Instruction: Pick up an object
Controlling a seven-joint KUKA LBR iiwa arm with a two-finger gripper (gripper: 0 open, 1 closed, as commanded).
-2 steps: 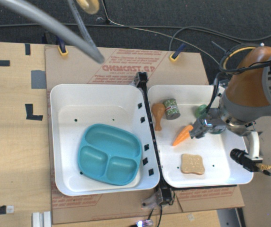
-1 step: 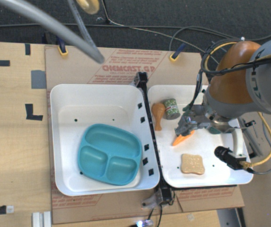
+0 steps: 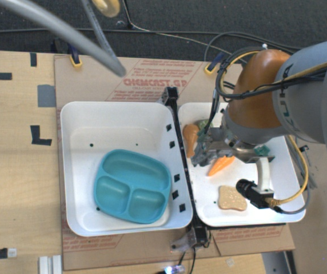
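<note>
Overhead, the left bin (image 3: 72, 124) holds a teal three-compartment tray (image 3: 132, 185), lying flat toward its front. Right of that tray, across the dividing wall, the right bin (image 3: 300, 207) holds a toy carrot (image 3: 220, 165), a slice of toy bread (image 3: 232, 198) nearer the front, and a tan rounded piece (image 3: 190, 136) against the divider. The gripper (image 3: 204, 152) hangs low beside the carrot; its grip state cannot be told.

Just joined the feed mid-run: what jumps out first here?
The grey arm with its orange band fills the right side, reaching down into the right bin beside a carrot and a toast slice. A teal divided tray lies in the left bin.
</note>
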